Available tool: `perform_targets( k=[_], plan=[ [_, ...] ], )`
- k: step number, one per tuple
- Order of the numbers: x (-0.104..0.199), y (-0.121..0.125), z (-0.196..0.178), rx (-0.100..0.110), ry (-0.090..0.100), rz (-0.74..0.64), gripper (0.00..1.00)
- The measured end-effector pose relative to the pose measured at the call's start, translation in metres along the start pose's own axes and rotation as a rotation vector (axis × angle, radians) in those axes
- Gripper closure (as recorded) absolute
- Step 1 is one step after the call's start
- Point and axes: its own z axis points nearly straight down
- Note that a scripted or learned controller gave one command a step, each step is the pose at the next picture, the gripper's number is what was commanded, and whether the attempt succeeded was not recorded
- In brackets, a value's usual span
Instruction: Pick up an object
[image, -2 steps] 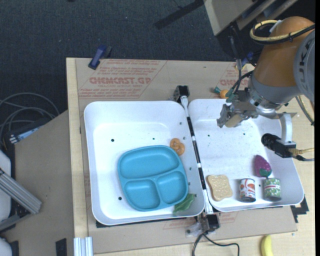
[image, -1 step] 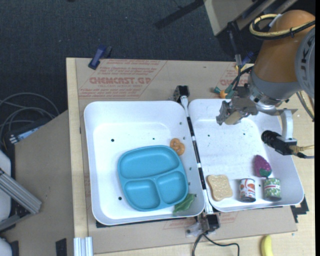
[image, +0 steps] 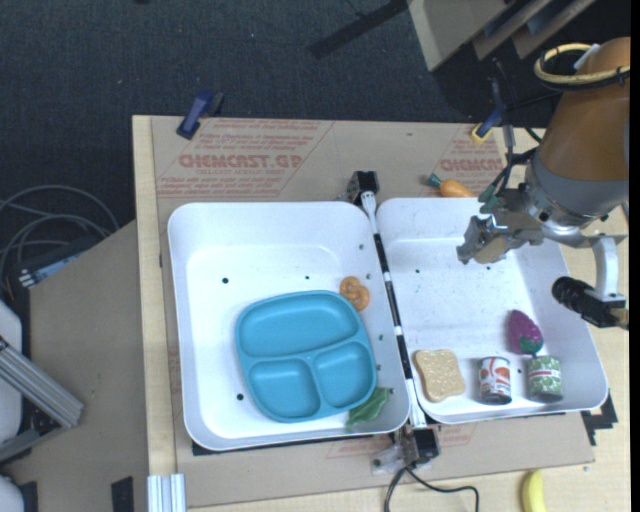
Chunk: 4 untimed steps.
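Two bins: left bin (image: 200, 240) and right bin (image: 430, 225), white, shallow, side by side on bench w/ brown cardboard under.
Arm: grey w/ orange band (image: 590, 130), reaches in from right, over upper part of right bin.
Tray: blue, 3 compartments (image: 300, 355), flat in left bin, biggest item; looks stiff, too wide for a 2-finger pinch except at rim.
Gripper: (image: 484, 243) hangs above bare floor of right bin, upper middle; nothing seen between fingers; open/shut – can't tell from this angle.
Bread: tan slice (image: 439, 374), right bin, front, near divider; flat, prob light, low profile so hard to get under – pinch across edges.
Eggplant: purple (image: 524, 330), right bin, just behind cans; rounded, smooth, may slip – grip across the middle.
Cans: two small ones, red label (image: 494, 379) and green label (image: 544, 377), upright, beside each other at front of right bin; rigid, best targets imo – close on the sides, mid-height.
Cookie-ish item: orange-brown (image: 353, 291), left bin, by tray's top right corner.
Green leaf thing: (image: 368, 408), left bin front, touching tray edge; looks soft, floppy.
Progress: nothing picked yet; nearest candidates well apart from gripper, toward the front.
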Motion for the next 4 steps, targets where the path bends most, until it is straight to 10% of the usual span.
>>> perform_targets(
  k=[4],
  plan=[
    [0.104, 0.013, 0.004, -0.003, 0.001, -0.002, 1.00]
  ],
)
